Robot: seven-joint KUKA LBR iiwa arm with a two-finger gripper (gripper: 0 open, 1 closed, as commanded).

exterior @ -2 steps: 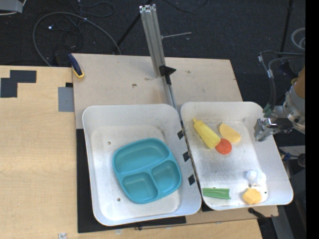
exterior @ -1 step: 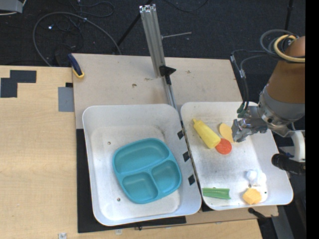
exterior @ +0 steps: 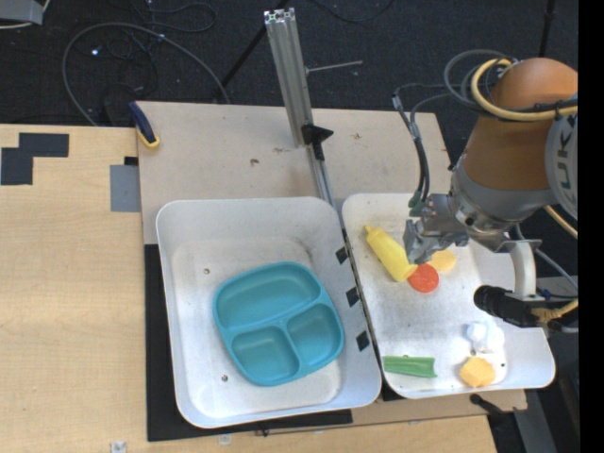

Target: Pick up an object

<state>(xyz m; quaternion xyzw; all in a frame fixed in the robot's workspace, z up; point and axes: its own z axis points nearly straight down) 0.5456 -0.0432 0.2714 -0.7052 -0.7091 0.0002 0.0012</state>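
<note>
Two shallow white bins are seen side by side on the worktop (exterior: pixel 226 149), which fills the middle of the frame. In the left bin (exterior: pixel 179 253) a teal divided tray (exterior: pixel 276 321) is laid, tilted a little, toward the lower centre. The right bin (exterior: pixel 425 338) holds the loose objects: a yellow bottle-shaped piece (exterior: pixel 389 254) is lain at a slant in its upper left part, with a red round piece (exterior: pixel 424 278) touching its lower end and a small yellow-orange piece (exterior: pixel 444 262) just beside that. Near the bin's lower edge a green flat piece (exterior: pixel 409 366) is found, and at the lower right an orange-yellow chunk (exterior: pixel 478 372) with a small white-and-blue object (exterior: pixel 478 333) just above it. The grey arm with its orange band (exterior: pixel 519 121) is brought in from the upper right of the frame, and the claw (exterior: pixel 429 239) is held low over the cluster of yellow and red pieces. Whether the claw is open or closed cannot be told, and no object can be seen gripped in it. An aluminium post (exterior: pixel 290 74) is stood upright at the upper centre.
</note>
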